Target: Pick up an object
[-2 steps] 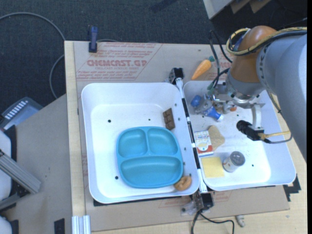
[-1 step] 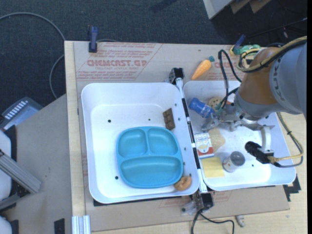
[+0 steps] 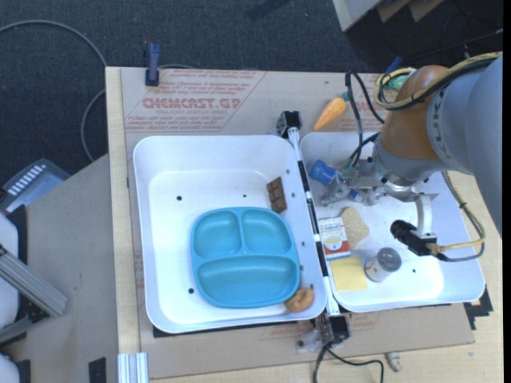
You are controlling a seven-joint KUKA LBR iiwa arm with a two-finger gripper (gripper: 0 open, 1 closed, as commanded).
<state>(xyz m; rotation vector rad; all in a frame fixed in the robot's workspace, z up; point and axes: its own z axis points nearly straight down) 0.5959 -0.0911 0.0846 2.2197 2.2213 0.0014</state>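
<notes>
- Near edge, left bin (image 3: pixel 160 238): a blue tray (image 3: pixel 243 255) lies flat across its near half, three compartments up. A brown pastry (image 3: pixel 301 299) sits just beside the tray's near-right corner, against the bin wall; I judge it awkward for me there, since the wall crowds one side.
- Near edge, right bin (image 3: pixel 415 290): a yellow block (image 3: pixel 348 274) lies flat by the divider. Right of it stands a small can (image 3: pixel 384 262), apart from its neighbours and so, I judge, the easiest candidate for the task.
- Middle, right bin: a red-and-white card (image 3: pixel 333 237) rests against the divider, touching a pale bread-like piece (image 3: pixel 356 223) on its right. A black fitting (image 3: pixel 409 236) on a cable hangs over the bin's right part.
- Middle, left bin: a brown bar (image 3: pixel 276 195) leans at the divider, beyond the tray.
- Far part, right bin: my gripper (image 3: pixel 358 191) hangs low over the bin floor, between the bread-like piece and a blue object (image 3: pixel 322 171) to its left. I cannot tell how its jaws stand; nothing shows as held. I judge the pick not yet made.
- Far, outside the bins: an orange carrot (image 3: pixel 329 113) lies on the board, beyond my bin's wall.
</notes>
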